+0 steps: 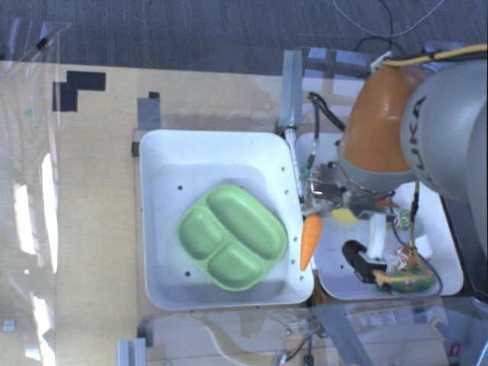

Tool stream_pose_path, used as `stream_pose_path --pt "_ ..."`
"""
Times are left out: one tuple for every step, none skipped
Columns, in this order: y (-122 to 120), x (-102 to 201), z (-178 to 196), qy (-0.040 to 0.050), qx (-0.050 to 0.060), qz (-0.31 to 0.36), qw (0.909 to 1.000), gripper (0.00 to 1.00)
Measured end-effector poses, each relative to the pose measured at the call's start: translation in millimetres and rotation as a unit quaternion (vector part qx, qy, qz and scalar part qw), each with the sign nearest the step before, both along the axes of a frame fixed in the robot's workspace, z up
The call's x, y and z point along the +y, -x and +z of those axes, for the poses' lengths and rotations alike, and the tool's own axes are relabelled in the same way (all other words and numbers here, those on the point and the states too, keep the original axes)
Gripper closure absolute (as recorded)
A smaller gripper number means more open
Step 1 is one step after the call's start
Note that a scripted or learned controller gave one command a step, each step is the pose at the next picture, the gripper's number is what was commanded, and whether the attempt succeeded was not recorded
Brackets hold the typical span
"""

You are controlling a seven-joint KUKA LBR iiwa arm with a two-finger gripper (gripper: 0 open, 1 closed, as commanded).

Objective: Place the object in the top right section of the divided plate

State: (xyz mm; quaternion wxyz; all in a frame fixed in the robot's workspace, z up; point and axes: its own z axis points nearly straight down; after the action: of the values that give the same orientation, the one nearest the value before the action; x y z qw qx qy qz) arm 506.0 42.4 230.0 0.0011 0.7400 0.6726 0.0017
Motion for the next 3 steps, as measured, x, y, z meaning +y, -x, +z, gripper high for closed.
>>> stream_pose_path --pt "18.1 42.1 -14.5 0.0000 0.000 0.084 0.9965 1.00" --pt "17.8 15.2 -16.5 0.0000 -0.001 0.075 0.9972 1.00" --pt "18.6 8.1 -38.6 0.0005 0.000 0.179 0.9838 1.00"
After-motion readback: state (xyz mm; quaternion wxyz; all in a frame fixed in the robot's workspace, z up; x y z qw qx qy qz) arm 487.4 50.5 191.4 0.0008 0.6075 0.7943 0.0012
